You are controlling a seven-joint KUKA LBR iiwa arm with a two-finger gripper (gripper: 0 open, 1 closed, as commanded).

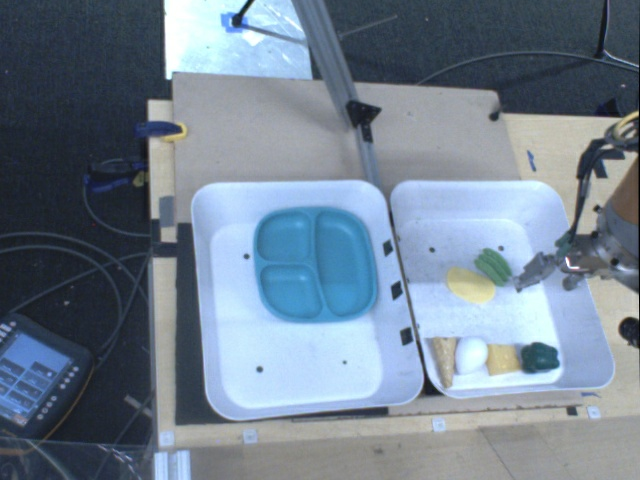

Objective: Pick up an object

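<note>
The right bin point(560, 208) holds several small toy foods. A yellow lemon-like piece point(470, 286) lies mid-bin with a green ridged piece point(492, 265) just beyond it. Along the near wall sit a tan wedge point(442, 356), a white egg point(471, 354), a yellow block point(503, 359) and a dark green lump point(540, 357). My gripper point(545, 279) hangs over the bin's right side, a little right of the green piece. Its fingers stand apart with nothing between them.
The left bin point(230, 368) carries a teal divided plate point(315, 265). A grey pole point(330, 58) slants across the back of the bench. Cables and a tablet point(35, 368) lie on the floor at left.
</note>
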